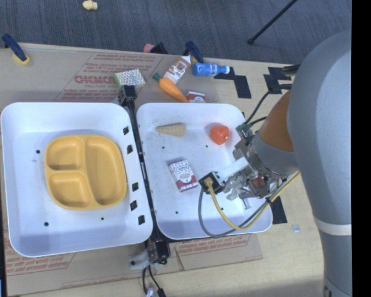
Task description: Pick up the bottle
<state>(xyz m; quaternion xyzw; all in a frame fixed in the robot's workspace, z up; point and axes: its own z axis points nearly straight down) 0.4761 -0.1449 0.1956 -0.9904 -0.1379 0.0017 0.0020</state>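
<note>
A small blue bottle [208,70] with a white cap lies on its side on the cardboard behind the right bin [191,228]. Just left of it a white bottle with an orange label [177,69] lies tilted. My gripper [242,189] hangs low over the right bin's right side, near the rim and well apart from both bottles. Yellow and black cables loop from the gripper across the bin floor. I see nothing held in it.
The right bin holds a tan cone [172,129], a red ball [219,133] and a small red-and-white carton [182,174]. The left bin [18,228] bears a yellow divided plate [85,171]. A carrot [172,90], a red packet [196,96] and a patterned box [130,78] lie behind the bins.
</note>
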